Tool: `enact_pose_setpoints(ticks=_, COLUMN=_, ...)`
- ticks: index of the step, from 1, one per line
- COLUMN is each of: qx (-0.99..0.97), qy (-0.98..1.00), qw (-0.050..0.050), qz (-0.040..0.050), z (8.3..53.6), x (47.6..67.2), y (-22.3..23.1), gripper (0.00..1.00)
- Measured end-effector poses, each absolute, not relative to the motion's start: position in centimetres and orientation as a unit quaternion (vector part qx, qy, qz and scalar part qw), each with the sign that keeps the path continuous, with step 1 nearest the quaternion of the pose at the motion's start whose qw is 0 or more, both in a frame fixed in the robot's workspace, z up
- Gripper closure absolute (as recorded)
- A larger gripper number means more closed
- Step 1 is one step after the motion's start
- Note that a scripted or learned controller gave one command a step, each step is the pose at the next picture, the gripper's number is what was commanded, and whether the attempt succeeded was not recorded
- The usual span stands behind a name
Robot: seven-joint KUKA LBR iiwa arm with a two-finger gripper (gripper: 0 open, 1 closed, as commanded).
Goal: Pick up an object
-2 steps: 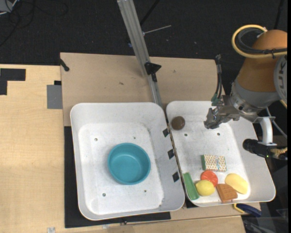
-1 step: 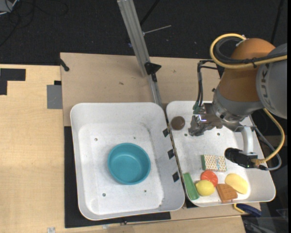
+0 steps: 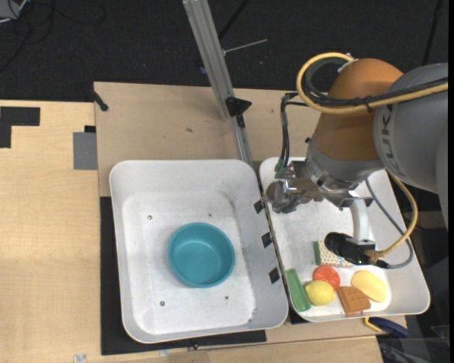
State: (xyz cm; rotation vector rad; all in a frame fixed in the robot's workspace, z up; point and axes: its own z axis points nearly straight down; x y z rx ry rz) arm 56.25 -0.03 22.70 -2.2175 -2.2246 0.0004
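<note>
**Mia:** Where are the things to pick up?

**Sam:** They sit in a bunch in the near corner of the right bin (image 3: pixel 309 225). There is a long green toy (image 3: pixel 297 290), a yellow ball (image 3: pixel 320 293), a red ball (image 3: pixel 327 274), a yellow lemon shape (image 3: pixel 369 284) and a brown block (image 3: pixel 354 300). They are close together, and some touch.

**Mia:** Is the gripper (image 3: pixel 282 197) on them?

**Sam:** No. It is low over the far left part of that bin, by the wall between the two bins. It is well apart from the toys, and I see nothing in it.

**Mia:** Is it wide or narrow?

**Sam:** I cannot tell. It is too dark and small.

**Mia:** How is the arm (image 3: pixel 416 127) placed?

**Sam:** It comes in from the right and bends down. Its orange band (image 3: pixel 352 119) is high above the right bin, and the wrist tips down to the left.

**Mia:** What else is there?

**Sam:** A blue-green bowl (image 3: pixel 201 254) stands upright in the middle of the left bin (image 3: pixel 144 195).
</note>
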Motion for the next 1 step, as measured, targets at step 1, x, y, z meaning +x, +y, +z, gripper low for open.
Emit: enact_pose_setpoints(ticks=1, qx=-0.706, qy=-0.708, qw=0.0, qz=0.0003, z=22.89, x=54.07, y=4.12, gripper=1.0)
